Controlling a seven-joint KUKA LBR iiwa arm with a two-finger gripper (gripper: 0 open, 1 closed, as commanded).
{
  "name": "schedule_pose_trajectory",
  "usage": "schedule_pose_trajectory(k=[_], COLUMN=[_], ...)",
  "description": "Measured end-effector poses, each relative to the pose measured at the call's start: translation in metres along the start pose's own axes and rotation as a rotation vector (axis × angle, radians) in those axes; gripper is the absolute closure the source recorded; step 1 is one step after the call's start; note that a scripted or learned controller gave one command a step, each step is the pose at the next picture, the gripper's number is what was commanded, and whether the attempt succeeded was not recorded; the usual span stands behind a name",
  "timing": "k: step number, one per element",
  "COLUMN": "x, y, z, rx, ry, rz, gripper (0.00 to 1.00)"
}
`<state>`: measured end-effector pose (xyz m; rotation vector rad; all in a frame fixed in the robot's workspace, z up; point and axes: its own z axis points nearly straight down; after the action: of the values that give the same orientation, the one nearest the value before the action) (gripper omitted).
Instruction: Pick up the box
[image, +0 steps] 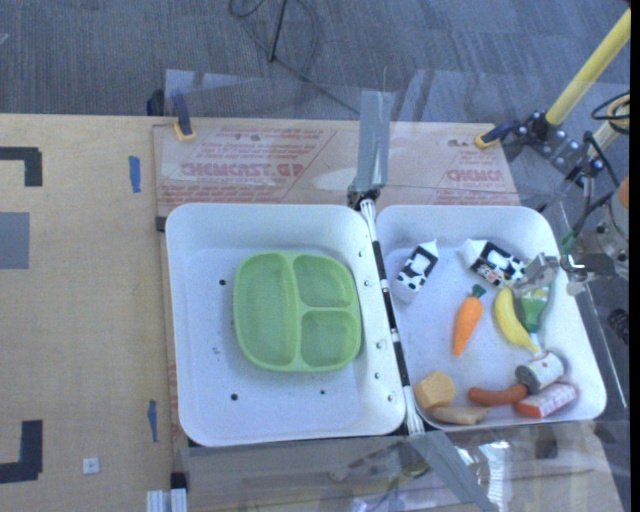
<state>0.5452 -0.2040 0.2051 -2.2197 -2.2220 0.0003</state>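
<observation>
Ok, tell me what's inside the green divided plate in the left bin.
The green divided plastic plate shows three bare compartments with no toy food in them. Whatever lies beneath it on the white left bin is covered.

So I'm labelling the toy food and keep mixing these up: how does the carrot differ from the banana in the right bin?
The carrot is orange with a green top; the banana is plain yellow. The carrot is a straight cone tapering downward; the banana curves. The carrot lies left of the banana, nearer the bin's middle. Both lie flat and lengthwise in the right bin.
</observation>
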Motion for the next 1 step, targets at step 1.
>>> schedule_pose_trajectory(k=[1], x=[0.0000], y=[0.0000], z=[0.0000], rx=[0.000], ry=[0.000], rz=[0.000], gripper=[0.00])
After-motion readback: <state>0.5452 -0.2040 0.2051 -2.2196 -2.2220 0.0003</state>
